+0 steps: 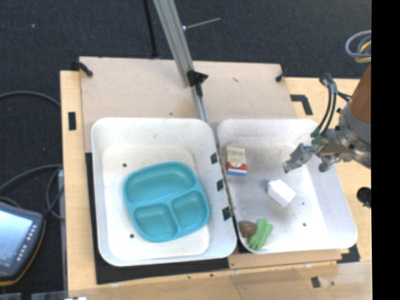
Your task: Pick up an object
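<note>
Where wooden table [75, 167] carries two shallow white bins side by side, left bin [103, 142] holds only teal divided tray [165, 200], flat at centre. Right bin [340, 217] holds loose candidates, spread apart so each allows separate grasp: small red-and-white carton [236, 160] near left wall, white block [281, 192] at centre, green item [262, 234] touching brown item [247, 228] at front corner. Gripper [300, 158] hovers above bin, up-right of white block, grasping nothing; whether clenched or released, cannot tell.
</note>
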Controlling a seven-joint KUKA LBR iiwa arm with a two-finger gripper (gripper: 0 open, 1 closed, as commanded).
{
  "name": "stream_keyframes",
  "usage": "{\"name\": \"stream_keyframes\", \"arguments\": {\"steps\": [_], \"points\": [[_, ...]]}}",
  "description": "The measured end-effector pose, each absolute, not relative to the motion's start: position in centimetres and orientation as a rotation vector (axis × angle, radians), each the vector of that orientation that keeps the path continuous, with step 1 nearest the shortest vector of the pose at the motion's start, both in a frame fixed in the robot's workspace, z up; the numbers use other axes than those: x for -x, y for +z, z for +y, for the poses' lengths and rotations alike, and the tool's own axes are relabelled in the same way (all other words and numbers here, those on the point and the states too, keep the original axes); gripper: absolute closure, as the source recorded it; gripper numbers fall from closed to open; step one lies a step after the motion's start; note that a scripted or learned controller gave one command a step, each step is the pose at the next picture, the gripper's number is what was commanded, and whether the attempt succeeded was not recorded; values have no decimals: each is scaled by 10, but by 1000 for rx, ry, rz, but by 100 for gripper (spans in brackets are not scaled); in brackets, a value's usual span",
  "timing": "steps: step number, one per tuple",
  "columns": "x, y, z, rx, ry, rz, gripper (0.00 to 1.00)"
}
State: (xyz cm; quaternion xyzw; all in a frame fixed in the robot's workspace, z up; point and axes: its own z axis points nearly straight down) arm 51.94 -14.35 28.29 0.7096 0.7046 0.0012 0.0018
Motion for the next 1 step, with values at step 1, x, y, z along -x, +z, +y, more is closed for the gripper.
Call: {"name": "stream_keyframes", "arguments": {"steps": [1], "points": [[-491, 315, -38, -2208, 7, 2233, 0]]}}
